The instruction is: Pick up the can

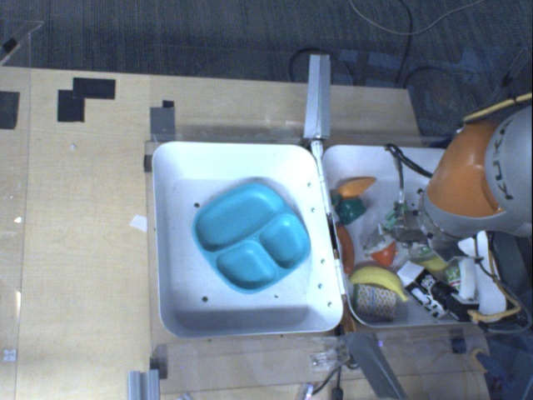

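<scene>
- Arm point(475, 182) is reaching in at the right of the frame and covering the right half of the right bin point(366, 152); whatever is lying under it is hidden.
- Blue tray point(250, 236) is sitting alone in the left bin point(166, 223), well apart from the task.
- Gripper point(402, 227) is hanging over the clutter at middle right; I cannot tell whether it is open or closed, as dark parts and wires are blurring together there.
- Banana point(379, 279) is lying across the top of the probable can, blocking a straight approach from above.
- Can point(376, 304), a greyish cylinder at the bin's lower-left corner, is likely lying on its side and touching the wall. I am judging it light, stiff, smooth and prone to rolling; gripping across the round body looks best. Its identity is uncertain.
</scene>
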